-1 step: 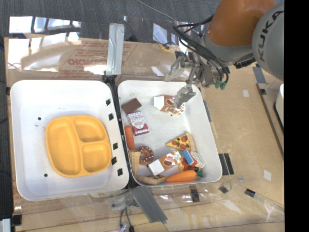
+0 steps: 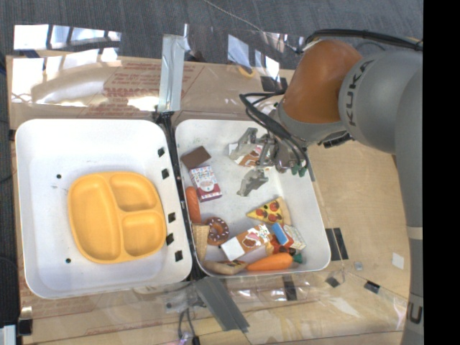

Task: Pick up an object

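My gripper (image 2: 249, 167) hangs over the upper middle of the right bin (image 2: 310, 205), reaching in from the orange-banded wrist (image 2: 321, 81). Its two grey fingers (image 2: 251, 184) stand apart, open, with nothing clearly between them. Just left of it lie a brown chocolate block (image 2: 195, 156) and a red and white carton (image 2: 206, 182). Below the gripper is a pizza slice (image 2: 269, 212). Further toward the front lie a sausage (image 2: 192, 205), a donut (image 2: 217, 229), a carrot (image 2: 270, 263) and several small packets (image 2: 253, 239).
The left bin (image 2: 43, 149) holds a yellow divided plate (image 2: 115, 215). A black divider runs between the bins. The arm's grey body (image 2: 388, 99) covers the bench to the right. Bare white floor shows in the right bin's upper left corner.
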Robot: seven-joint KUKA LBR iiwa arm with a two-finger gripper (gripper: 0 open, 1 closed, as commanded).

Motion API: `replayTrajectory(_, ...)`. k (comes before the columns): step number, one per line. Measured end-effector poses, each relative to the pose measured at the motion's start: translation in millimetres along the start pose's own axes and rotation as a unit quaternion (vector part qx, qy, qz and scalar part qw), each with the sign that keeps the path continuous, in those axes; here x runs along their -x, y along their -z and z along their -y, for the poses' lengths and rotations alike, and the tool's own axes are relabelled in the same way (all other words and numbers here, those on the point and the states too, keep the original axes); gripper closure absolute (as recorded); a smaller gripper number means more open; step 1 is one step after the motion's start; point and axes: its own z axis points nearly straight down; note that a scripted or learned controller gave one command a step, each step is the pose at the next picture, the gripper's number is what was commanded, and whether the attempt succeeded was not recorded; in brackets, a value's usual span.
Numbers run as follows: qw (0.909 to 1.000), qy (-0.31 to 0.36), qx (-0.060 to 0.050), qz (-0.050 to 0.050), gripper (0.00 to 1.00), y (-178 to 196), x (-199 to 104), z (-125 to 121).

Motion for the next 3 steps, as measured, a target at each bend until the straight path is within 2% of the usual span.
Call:
replayTrajectory(1,1.0,0.007,-0.001,0.006,0.0,-57,15,40)
replayTrajectory(2,0.9999,-0.008,-0.001,0.008,0.0,-56,0,45)
replayTrajectory(3,1.0,0.007,0.001,0.006,0.0,-59,-39,-55)
